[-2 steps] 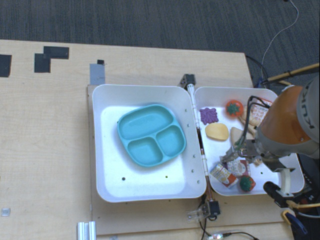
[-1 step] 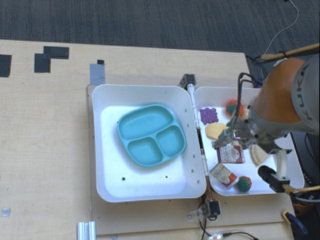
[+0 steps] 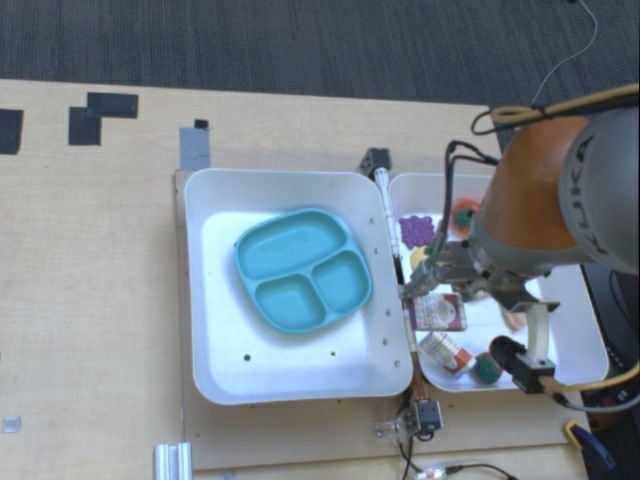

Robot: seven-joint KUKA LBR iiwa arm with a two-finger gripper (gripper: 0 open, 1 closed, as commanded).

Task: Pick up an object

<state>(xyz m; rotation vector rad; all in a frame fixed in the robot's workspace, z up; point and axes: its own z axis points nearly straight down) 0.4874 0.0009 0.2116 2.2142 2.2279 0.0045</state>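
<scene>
My gripper (image 3: 437, 274) hangs low over the left part of the right bin (image 3: 590, 353), under the grey arm and its orange band (image 3: 530, 193). Just below it lies a flat pink and white packet (image 3: 440, 313). A purple knobbly object (image 3: 417, 230) lies further back, with an orange and red object (image 3: 463, 213) partly hidden by the arm. A small white and red box (image 3: 446, 352) and a dark green ball (image 3: 486, 369) sit near the bin's front edge. A yellow piece (image 3: 418, 258) peeks out beside the gripper.
The left bin (image 3: 215, 363) holds a light blue three-compartment plate (image 3: 303, 269). A thin divider wall (image 3: 393, 258) separates the bins. Black cable and a black fitting (image 3: 520, 363) hang off the arm over the right bin's front.
</scene>
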